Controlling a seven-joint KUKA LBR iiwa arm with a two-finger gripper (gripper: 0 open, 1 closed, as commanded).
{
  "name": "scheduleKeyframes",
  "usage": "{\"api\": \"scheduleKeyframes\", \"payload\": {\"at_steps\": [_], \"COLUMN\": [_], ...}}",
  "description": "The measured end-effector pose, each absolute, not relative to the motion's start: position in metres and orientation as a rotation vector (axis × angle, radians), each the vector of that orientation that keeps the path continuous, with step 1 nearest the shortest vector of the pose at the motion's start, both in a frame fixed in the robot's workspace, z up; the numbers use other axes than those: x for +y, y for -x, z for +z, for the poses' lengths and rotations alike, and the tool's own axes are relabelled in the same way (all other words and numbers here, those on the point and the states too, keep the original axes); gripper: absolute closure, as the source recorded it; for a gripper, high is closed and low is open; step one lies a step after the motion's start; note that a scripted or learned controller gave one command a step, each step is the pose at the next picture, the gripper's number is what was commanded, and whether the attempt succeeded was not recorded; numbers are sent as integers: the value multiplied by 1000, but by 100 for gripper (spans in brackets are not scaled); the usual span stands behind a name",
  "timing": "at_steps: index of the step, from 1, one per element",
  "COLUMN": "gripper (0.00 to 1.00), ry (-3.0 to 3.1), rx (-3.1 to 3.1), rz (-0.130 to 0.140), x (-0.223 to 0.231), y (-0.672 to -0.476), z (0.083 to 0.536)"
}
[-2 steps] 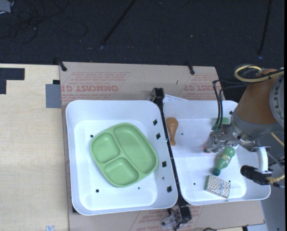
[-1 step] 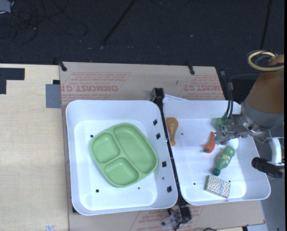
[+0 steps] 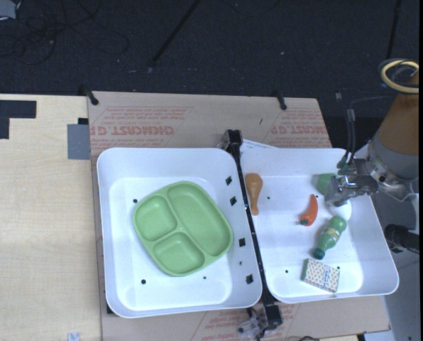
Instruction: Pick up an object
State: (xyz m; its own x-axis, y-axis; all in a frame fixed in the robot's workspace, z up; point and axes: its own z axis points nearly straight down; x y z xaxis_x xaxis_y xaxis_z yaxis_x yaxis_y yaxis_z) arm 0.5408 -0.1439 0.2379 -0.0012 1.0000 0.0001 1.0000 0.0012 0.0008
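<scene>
White plastic makes up both bins in your view: the left bin (image 3: 112, 190) fills the lower middle of the frame and the right bin (image 3: 382, 261) sits against it toward the lower right, the two meeting along a dark seam fitted with black clips. Both rest on a sheet of brown cardboard (image 3: 183, 119) printed with red lettering, and to the left of that you have pale wooden bench top (image 3: 34, 226).

Look in the left bin and you will find a light green divided plate (image 3: 182, 227) with three compartments, lying flat and turned at an angle, near the bin's middle.

The right bin carries the loose objects. A tan, pear-shaped piece (image 3: 253, 188) lies at its upper left, just beside the seam. An orange-red pepper-like item (image 3: 309, 211) with a greenish tip sits near the centre. Just below and right of it a small green bottle (image 3: 329, 236) lies tilted, its cap pointing down-left. Lower still, near the front wall, a small patterned box (image 3: 321, 275) lies flat.

Your arm enters from the right edge of the frame, and the gripper (image 3: 343, 187) hangs low over the upper right part of the right bin, above the pepper and the bottle. A green object (image 3: 323, 182) shows right at the gripper's left side, touching or overlapping the metal. You cannot tell from this angle whether the gripper is open or closed, nor whether that green object is actually held.
</scene>
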Motion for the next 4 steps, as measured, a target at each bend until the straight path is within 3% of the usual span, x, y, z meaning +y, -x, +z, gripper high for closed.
{"api": "scheduleKeyframes", "payload": {"at_steps": [1,3,4], "gripper": [100,100,100], "ry": [-2219,-2221,-2219], "rx": [2222,2228,2228], "rz": [1,-3,-2], "x": [-145,-35,23], "y": [-541,-544,-545], "z": [275,240,245]}}
